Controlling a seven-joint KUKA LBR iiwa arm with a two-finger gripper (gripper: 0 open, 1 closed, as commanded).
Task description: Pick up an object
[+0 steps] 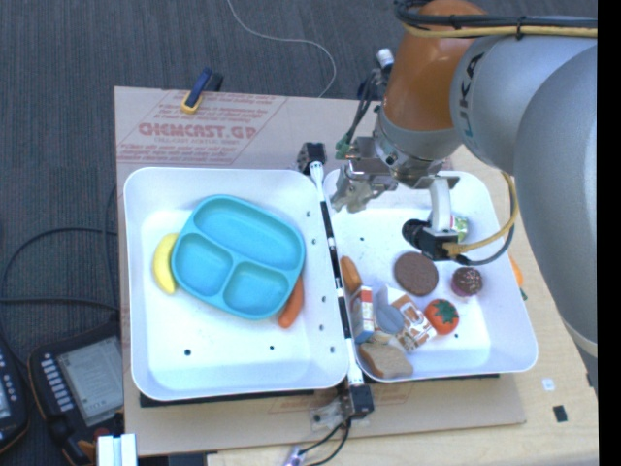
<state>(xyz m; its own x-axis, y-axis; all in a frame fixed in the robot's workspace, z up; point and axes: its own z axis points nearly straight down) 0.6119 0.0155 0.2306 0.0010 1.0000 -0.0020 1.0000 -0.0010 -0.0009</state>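
While my jaws (351, 190) hover over the right white bin (495, 343), grip state untellable, I judge the round brown cookie-like disc (418, 273) on its floor light, stiff; pinch its edges.

Banana (162, 263) and carrot (292, 306) part-hidden under blue tray (238, 256). Arm (543, 134) cut off by right edge. Tool (351, 192) fingers too unclear to read.

- A light blue divided plate (238, 257) is seen in a white bin (146, 357).
- A yellow banana (163, 263), an orange carrot (291, 306), a brown cookie (418, 273) and a red tomato (442, 316) are shown.
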